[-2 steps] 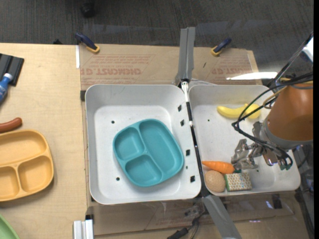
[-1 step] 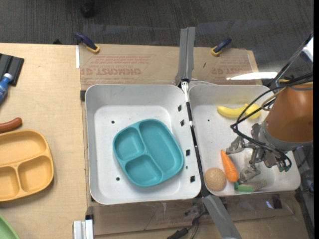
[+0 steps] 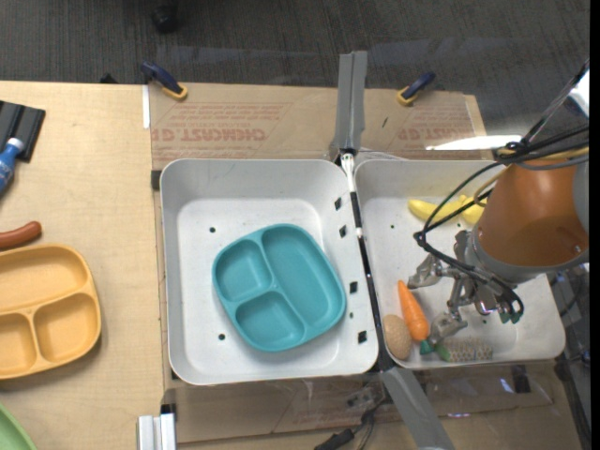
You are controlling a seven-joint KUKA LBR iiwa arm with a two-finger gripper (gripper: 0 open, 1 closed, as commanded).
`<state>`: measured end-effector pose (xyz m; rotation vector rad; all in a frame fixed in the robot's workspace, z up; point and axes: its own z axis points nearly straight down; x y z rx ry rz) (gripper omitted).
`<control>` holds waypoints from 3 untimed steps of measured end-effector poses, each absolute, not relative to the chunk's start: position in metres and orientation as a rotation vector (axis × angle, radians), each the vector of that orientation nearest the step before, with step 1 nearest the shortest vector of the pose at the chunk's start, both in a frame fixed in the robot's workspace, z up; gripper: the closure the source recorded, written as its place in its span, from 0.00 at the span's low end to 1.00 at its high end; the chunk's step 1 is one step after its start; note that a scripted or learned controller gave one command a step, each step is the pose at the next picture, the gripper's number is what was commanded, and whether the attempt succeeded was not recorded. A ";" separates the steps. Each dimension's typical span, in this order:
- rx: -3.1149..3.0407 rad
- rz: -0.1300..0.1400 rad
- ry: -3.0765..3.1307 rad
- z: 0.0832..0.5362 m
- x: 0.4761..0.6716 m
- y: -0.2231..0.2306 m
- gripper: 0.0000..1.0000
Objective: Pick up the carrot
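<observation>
In the lower right of the frame, my claw hangs with its fingers apart just right of the carrot, so next I think I must slide left and squeeze it.

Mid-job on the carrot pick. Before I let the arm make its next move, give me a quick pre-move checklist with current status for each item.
1. Carrot visible and located: ok, in the right bin, near its left wall.
2. Gripper close to the carrot: ok, it sits just right of it in the camera view.
3. Carrot between the fingers: not ok, it lies beside the gripper.
4. Finger opening: cannot tell.
5. Neighbours clear of the carrot: not ok, a tan egg-shaped object touches its lower end.
6. Other bin out of the way: ok, the teal divided plate sits in the left bin, apart.
</observation>
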<state>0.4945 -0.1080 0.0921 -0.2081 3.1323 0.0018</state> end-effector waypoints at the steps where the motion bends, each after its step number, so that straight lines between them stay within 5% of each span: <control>1: -0.188 0.002 3.133 0.092 0.523 -0.102 0.00; 2: -0.617 0.000 3.076 0.104 0.524 -0.091 0.00; 3: -1.271 -0.001 2.869 0.093 0.487 -0.099 0.00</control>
